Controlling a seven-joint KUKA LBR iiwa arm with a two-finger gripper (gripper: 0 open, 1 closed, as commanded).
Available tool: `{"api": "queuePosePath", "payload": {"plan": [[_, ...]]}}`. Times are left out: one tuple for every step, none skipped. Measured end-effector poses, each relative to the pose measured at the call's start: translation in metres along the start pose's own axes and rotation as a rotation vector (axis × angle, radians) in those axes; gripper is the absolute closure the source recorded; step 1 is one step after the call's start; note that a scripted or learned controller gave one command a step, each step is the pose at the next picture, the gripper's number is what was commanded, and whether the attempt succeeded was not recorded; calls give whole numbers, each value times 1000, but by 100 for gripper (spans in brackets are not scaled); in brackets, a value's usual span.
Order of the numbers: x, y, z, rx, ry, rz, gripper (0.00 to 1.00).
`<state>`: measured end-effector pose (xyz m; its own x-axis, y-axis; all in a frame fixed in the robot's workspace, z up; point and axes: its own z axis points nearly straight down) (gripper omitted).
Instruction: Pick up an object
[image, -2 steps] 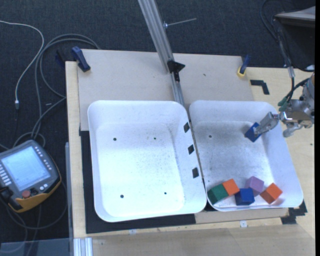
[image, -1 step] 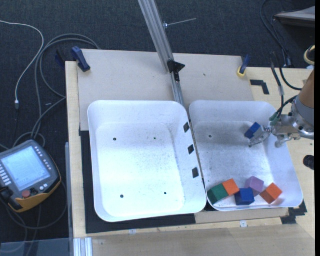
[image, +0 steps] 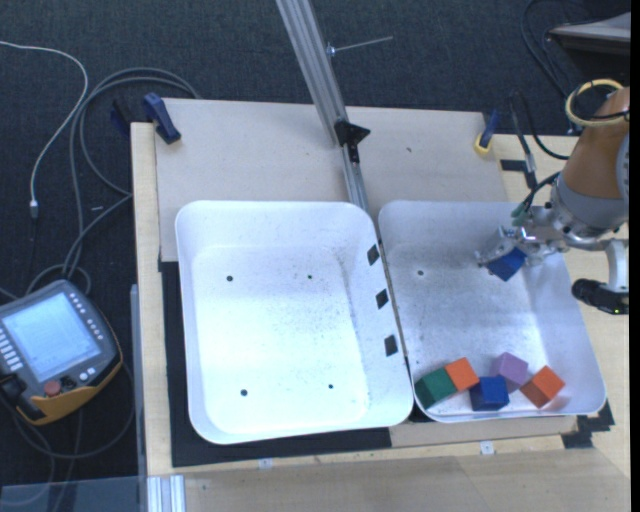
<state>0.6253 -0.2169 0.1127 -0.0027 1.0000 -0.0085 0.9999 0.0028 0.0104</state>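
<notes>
My gripper hangs over the far right part of the right bin, reaching in from the right. A blue block sits between its fingers, and the gripper is shut on it. Along the near edge of the right bin lie a green cube, an orange cube, a blue cube, a purple cube and a second orange cube, close together.
The left bin stands beside the right one, with black clips on the shared wall. A slanted metal pole rises behind the bins. Clamps sit at the board's far corners. A teach pendant and cables lie on the floor at left.
</notes>
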Motion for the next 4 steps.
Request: {"api": "queuePosePath", "payload": {"plan": [[17,1,-1,-17,-9,2,0],[17,2,-13,-21,-10,1,100],[82,-33,-120,3,9,-3,100],[186,-46,-87,17,14,-5,100]]}}
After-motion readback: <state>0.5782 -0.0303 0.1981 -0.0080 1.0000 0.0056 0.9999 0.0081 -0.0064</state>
